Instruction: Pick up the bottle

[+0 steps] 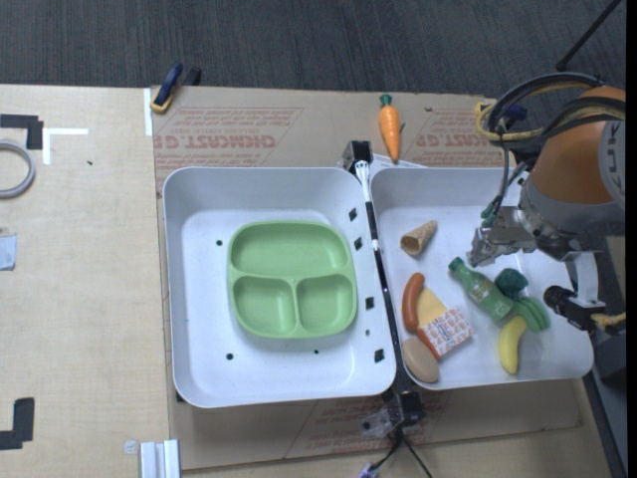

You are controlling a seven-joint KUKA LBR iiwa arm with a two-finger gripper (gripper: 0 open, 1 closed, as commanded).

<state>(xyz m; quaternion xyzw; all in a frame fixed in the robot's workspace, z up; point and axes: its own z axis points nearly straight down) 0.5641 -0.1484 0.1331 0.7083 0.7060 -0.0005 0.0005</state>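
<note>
— Lying on its side in the right-hand shallow white bin [557, 366], the green plastic bottle [478, 287] is seen with its cap toward the upper left and its base toward the lower right. Where is the two-finger gripper [484, 251] placed?

— It is seen just above the bottle's cap end, hung from the grey arm with the orange band [582, 162]. Nothing is seen between its fingers, and whether they are spread or closed cannot be told.

— What is crowded around the bottle?

— A dark green leafy toy [520, 292] is pressed against its base, and a yellow toy banana [511, 345] is laid just below that. To the left, a red sausage [412, 301], a yellow wedge [432, 307], a patterned red-and-white packet [450, 333] and a tan oval bread roll [421, 361] are gathered. A beige cone [419, 236] is set apart, higher up.

— And the other bin?

— A pale green divided tray [293, 279] is held in the left-hand white bin [189, 267]. An orange toy carrot [389, 127] is left on the cardboard beyond both bins.
</note>
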